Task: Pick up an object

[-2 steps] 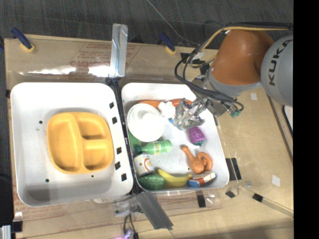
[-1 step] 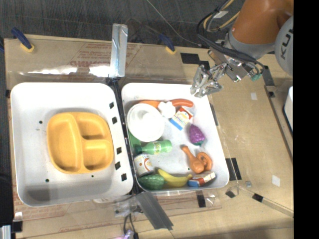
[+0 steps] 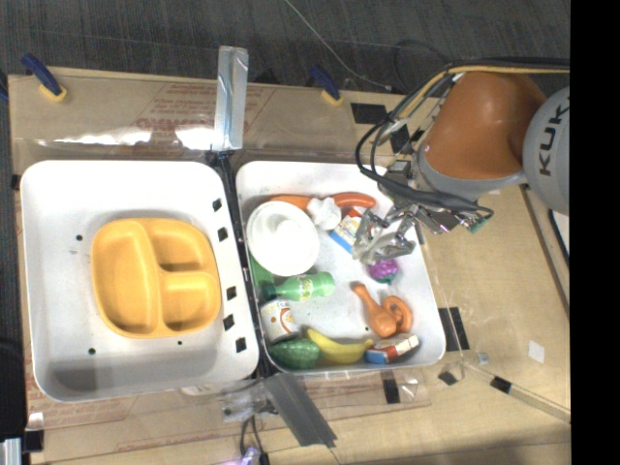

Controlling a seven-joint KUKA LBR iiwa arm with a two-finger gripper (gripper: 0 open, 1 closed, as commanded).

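My gripper (image 3: pixel 380 243) hangs low over the upper right part of the right bin (image 3: pixel 426 298), its metal fingers just above a small purple object (image 3: pixel 384 269). Beside it on the left lie a blue-and-white packet (image 3: pixel 341 237) and a red-orange curved toy (image 3: pixel 351 202). A white bowl (image 3: pixel 282 237) sits at the bin's left. Below it lie a green bottle (image 3: pixel 298 287), a small can (image 3: pixel 279 318), a yellow banana (image 3: pixel 339 346), a green vegetable (image 3: pixel 294 354) and an orange toy (image 3: pixel 386 310). I see nothing held between the fingers.
The left bin (image 3: pixel 48 260) holds a yellow divided tray (image 3: pixel 155 276). Cables (image 3: pixel 387 139) loop from the arm's wrist over the right bin's top rim. A small red-and-blue item (image 3: pixel 392 350) lies at the right bin's lower right corner.
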